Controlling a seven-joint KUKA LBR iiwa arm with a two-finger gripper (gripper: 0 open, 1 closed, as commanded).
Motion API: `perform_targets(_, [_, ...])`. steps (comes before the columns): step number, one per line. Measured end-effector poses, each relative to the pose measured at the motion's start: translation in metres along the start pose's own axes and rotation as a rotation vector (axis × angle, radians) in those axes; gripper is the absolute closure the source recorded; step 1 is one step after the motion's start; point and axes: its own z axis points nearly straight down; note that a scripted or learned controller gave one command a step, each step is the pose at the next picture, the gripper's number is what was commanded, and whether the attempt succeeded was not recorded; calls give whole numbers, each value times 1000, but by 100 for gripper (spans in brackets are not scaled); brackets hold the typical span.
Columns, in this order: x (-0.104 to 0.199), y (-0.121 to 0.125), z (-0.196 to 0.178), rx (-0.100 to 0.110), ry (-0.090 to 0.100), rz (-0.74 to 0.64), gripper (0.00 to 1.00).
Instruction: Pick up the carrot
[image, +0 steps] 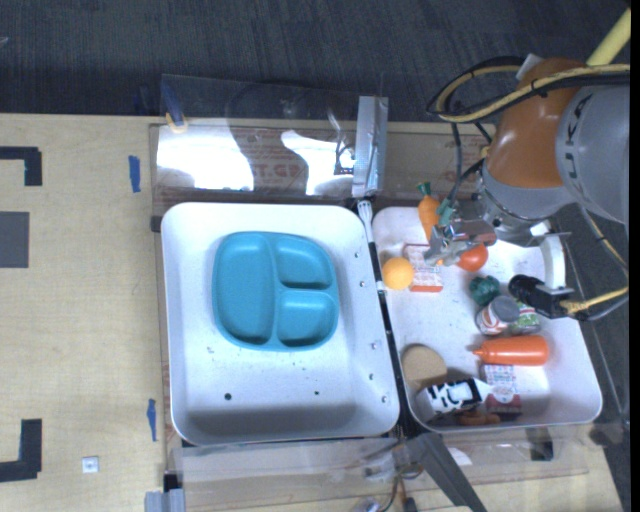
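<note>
The carrot (429, 214) is small and orange with a green top. It lies at the far left corner of the right bin (575, 375), near the wall between the bins. My gripper (448, 238) hangs just right of the carrot and a little nearer the camera, close to touching it. The grey arm with its orange band (530, 140) reaches in from the upper right. Nothing shows held in the gripper.
Around the gripper lie an orange ball (397, 272), a red tomato (472, 258), a white packet (427, 282), a green item (485, 290), a tin (497, 320) and a long orange-red piece (512, 350). The left bin (185, 320) holds a blue divided tray (275, 290).
</note>
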Motion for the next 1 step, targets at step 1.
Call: perform_targets(1, [6,51,-36,3,-1,44,100])
